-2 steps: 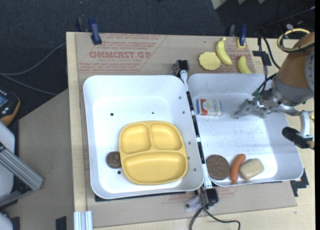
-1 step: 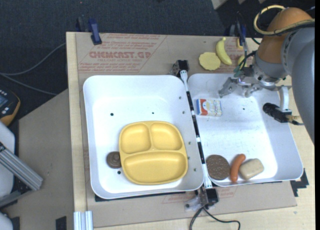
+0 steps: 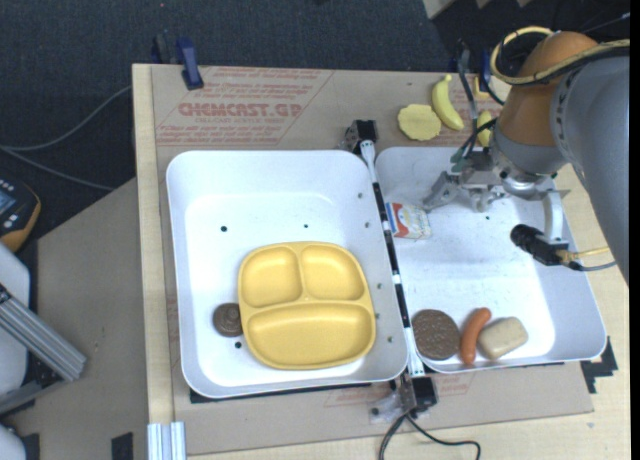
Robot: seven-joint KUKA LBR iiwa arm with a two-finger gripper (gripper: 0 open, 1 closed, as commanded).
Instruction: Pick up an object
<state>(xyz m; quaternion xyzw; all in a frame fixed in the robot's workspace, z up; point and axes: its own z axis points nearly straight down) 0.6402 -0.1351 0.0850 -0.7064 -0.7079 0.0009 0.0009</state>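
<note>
In the right bin [image 3: 560, 278], my landmark here, a small packet [image 3: 409, 221] with red and white print lies flat and a little crumpled against the left wall, near the bin's upper half. My gripper [image 3: 443, 191] hangs just beside it, toward the bin's top edge; whether its grey metal fingers are apart or together I cannot tell, and nothing shows between them. Along the bin's bottom wall sit three things in a row: a round brown cookie [image 3: 436, 333] with a ridged rim, a slim orange-red sausage [image 3: 473, 334] leaning against it, and a pale tan, blocky bread piece [image 3: 503, 337] touching the sausage. Above the bin's top edge, on the printed cardboard, lie a curved yellow banana [image 3: 447, 103] and a lumpy yellow chip [image 3: 419, 122]. Left of the bin, across the shared divider, the left bin [image 3: 200, 208] holds a glossy yellow tray [image 3: 304, 304] with three rounded compartments, and a dark brown disc [image 3: 228, 320] touches the tray's left side.
</note>
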